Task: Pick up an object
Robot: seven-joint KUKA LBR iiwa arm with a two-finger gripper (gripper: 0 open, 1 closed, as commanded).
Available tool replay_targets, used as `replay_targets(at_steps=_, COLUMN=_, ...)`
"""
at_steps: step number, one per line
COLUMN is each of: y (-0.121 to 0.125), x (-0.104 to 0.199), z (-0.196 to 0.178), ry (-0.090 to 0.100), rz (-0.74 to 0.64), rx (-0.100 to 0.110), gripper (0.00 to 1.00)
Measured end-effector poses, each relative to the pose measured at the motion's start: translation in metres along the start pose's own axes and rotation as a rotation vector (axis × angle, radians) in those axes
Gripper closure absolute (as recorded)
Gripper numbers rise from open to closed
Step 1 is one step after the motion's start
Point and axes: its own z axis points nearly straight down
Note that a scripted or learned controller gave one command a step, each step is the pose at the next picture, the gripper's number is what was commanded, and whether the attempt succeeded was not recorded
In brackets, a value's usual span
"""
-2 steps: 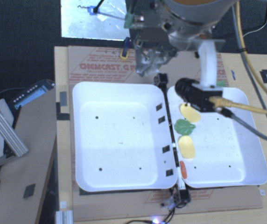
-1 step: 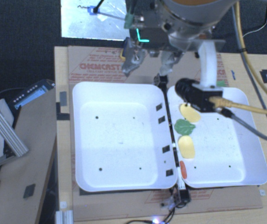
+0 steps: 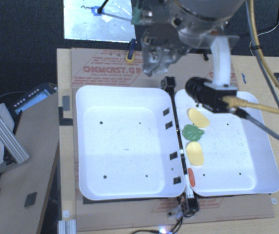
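Orange-red piece lies lowest in the frame, against the left wall of the right bin, close to the divider between the bins. Just above it: pale yellow piece, then green leafy piece touching it, then a second yellow piece. All four form a column along that bin's left side. Left bin sits beside it on the worktop.

Further up the frame, a black cylindrical fitting with yellow cable hangs over the right bin's upper left corner. Tool sits higher still, upper centre, over the cardboard beyond the bins, well apart from the objects. Finger state: cannot tell; nothing visibly held.

Risks, as judgement: objects crowd the bin wall, so a descent may strike the rim or divider. Touching pieces may shift together. Flat shapes may slip from a pinch.
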Motion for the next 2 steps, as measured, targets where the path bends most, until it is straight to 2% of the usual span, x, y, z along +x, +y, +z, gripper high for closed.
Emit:
replay_targets(at_steps=1, y=0.000, x=0.000, z=0.001, ry=-0.001, rz=-0.001, rx=0.001, gripper=0.00)
replay_targets(at_steps=2, y=0.000, x=0.000, z=-0.011, ry=0.001, rz=-0.004, rx=-0.001, gripper=1.00)
